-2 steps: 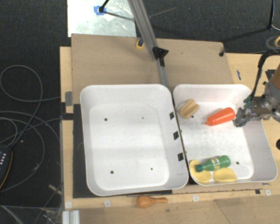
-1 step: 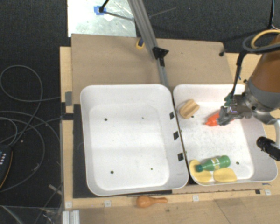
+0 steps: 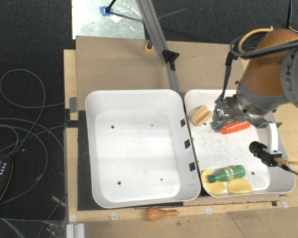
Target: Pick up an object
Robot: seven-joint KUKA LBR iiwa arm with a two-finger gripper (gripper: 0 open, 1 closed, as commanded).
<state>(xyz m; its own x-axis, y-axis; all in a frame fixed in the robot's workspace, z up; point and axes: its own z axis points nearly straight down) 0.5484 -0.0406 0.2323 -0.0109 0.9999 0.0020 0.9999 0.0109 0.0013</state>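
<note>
My gripper is low in the right bin, at its upper middle. An orange-red elongated object lies directly against the gripper's right side, partly under the wrist. I cannot tell whether it is gripped. A tan block lies just left of the gripper, near the bin's left wall. At the bin's front lie a green bottle on its side and two yellow pieces, one of them partly under the bottle.
The left bin stands beside the right one, with black clips along their shared wall. A brown-orange pear-shaped object lies on the bench in front of the bins. A grey pole slants down behind the bins. Cables run off the bench's left side.
</note>
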